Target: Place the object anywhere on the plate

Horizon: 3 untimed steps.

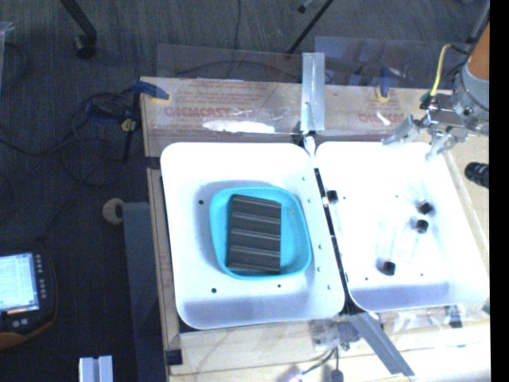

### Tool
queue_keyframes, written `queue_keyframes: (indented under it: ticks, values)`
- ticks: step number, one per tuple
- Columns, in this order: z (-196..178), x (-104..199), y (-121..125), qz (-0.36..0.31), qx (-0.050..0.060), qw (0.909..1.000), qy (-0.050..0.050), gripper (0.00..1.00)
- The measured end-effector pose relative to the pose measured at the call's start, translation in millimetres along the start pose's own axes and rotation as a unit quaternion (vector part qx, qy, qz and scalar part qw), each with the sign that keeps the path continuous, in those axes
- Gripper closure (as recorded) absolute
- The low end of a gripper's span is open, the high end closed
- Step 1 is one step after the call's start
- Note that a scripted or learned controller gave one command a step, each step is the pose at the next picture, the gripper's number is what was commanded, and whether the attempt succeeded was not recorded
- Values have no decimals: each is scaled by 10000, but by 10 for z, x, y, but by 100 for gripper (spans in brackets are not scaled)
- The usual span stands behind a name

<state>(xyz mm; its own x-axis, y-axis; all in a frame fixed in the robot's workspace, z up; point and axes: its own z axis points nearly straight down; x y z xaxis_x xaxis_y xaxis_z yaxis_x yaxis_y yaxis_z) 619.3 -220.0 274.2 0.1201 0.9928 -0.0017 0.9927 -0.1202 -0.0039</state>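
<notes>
Hovering my gripper (429,138) over the right bin's (445,289) far rim, metal fingers spread, nothing between them; dark ribbed rectangular block (254,234) lying flat on the glossy blue plate (296,237), left bin (191,293)

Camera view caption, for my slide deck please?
Dark ridged block lies on blue plate in left bin; gripper above right bin.
</notes>
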Motion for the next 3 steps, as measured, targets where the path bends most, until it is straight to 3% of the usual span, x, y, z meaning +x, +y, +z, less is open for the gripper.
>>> queue_keyframes:
  ticks: [1, 2, 3]
  values:
    - [-65, -131, -1143, 310, 5, 9995, 5, 0]
    - [-583, -156, -1326, 510, -8, 9987, -3, 0]
    - [-1202, -9, -589, 500, -1, 9987, -7, 0]
